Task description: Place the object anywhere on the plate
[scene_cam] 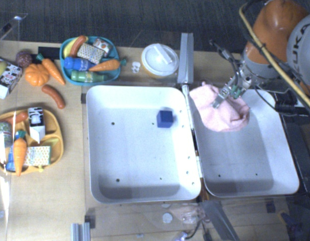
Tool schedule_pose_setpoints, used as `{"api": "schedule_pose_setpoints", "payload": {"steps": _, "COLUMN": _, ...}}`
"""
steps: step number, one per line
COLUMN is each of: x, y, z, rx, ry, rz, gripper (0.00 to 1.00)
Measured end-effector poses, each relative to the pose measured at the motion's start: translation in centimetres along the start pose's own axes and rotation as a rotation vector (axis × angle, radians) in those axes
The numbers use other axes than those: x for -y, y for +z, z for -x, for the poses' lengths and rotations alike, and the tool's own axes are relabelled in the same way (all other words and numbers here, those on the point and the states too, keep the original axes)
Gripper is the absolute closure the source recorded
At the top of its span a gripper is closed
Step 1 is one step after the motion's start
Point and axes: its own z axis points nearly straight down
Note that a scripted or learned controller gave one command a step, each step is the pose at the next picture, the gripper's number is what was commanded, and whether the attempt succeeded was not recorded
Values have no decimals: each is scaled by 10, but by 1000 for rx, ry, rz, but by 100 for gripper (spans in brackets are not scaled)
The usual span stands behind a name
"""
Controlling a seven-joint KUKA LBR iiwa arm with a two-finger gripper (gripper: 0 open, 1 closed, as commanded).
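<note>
A small blue cube [165, 118] lies in the left white bin [119, 185], near its upper right corner. A pink plate [222, 117] rests in the upper left part of the right white bin [255, 174], partly leaning on the bin's wall. My gripper [219, 101] hangs low over the plate's middle, reaching in from the upper right, well to the right of the cube. Nothing can be made out at its tip against the pink surface.
A metal post [185, 59] stands behind the seam between the bins. A white round container [160, 59], a blue bowl of toy food [89, 60], a yellow tray of toys [29, 142] and loose toy vegetables [44, 74] sit on the bench at left.
</note>
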Motion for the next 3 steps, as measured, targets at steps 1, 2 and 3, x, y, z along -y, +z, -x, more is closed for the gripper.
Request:
{"api": "schedule_pose_setpoints", "payload": {"steps": 1, "x": -11, "y": 5, "z": -56, "rx": -4, "ry": -402, "rz": -1, "gripper": 100}}
{"api": "schedule_pose_setpoints", "payload": {"steps": 2, "x": -20, "y": -2, "z": -102, "rx": -4, "ry": -794, "rz": 0, "gripper": 100}}
{"api": "schedule_pose_setpoints", "payload": {"steps": 3, "x": -40, "y": -1, "z": -150, "rx": -4, "ry": -795, "rz": 0, "gripper": 100}}
